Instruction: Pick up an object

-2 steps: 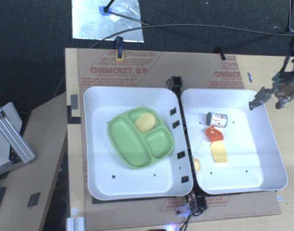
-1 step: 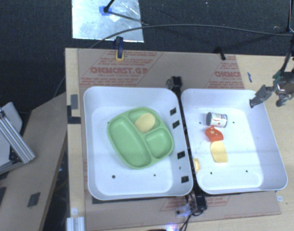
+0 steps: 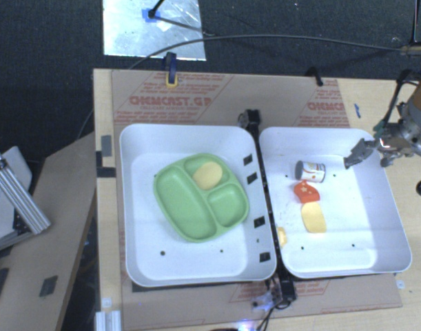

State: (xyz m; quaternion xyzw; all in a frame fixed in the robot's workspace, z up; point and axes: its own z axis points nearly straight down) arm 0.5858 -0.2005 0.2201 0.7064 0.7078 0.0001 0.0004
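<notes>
In the right bin [image 3: 375,254] lie a small silver can [image 3: 311,172] on its side, a red piece [image 3: 306,192] just below it and a yellow block [image 3: 313,218] below that. My gripper [image 3: 370,153] hangs over the bin's upper right part, to the right of the can and apart from it, with its two dark fingers spread and nothing between them. A small yellow bit [image 3: 282,237] sits at the bin's left wall.
The left bin [image 3: 148,254] holds a green divided plate [image 3: 186,216] with a pale yellow object [image 3: 209,176] in its top compartment. Black clips run along the seam between the bins. A cable arcs across the cardboard behind them.
</notes>
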